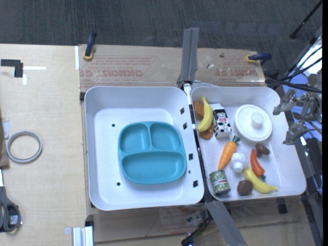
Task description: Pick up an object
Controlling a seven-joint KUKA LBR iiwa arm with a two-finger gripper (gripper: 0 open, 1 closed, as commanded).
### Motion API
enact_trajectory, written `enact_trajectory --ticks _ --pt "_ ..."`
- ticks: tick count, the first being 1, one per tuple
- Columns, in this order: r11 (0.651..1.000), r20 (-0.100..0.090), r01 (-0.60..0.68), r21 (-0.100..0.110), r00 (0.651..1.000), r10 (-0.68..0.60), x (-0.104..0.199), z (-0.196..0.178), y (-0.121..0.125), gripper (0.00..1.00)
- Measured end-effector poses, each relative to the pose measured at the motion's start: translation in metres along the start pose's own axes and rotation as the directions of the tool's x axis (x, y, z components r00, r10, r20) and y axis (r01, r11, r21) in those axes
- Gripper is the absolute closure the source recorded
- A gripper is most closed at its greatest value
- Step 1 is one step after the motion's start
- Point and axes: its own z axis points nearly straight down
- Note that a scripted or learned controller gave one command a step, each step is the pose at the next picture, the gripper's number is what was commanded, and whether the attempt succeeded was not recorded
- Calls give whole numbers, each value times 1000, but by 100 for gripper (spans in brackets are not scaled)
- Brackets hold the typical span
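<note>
Counter and two bins seen from above, left to right. On the bare counter (46,106) at far left lie a grey tape ring (23,146) and, below it, a pair of scissors (7,215), both well apart from the bins. The left bin (97,188) carries a blue divided plate (152,152) lying flat at its middle. The right bin (289,186) holds the candidate objects: a banana (206,116) against the dividing wall, a small milk carton (220,123) just beside it, a carrot (227,154) lying at a slant, a green can (220,182) near the front wall, a white lidded bowl (252,122), a red pepper (256,163), and a second banana (261,183) at the front right. A metallic assembly that appears to be the tool (289,121) stands at the right bin's outer rim, touching none of the objects; it is too blurred to tell whether it is released or clenched, and nothing is seen in its grasp. The step in hand is judged to be the approach, with no object yet chosen. The next move calls for travelling leftward over the bin and descending on an item with free space around it; the bowl or the can looks least crowded.
</note>
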Motion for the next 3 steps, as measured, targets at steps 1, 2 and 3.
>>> enact_trajectory --ticks 1,2,3 --pt "998 -1 -56 0 998 56 17 150 53 0" --pt "972 -1 -234 0 972 234 16 170 79 0" --pt "973 2 -231 1 973 231 15 160 80 100"
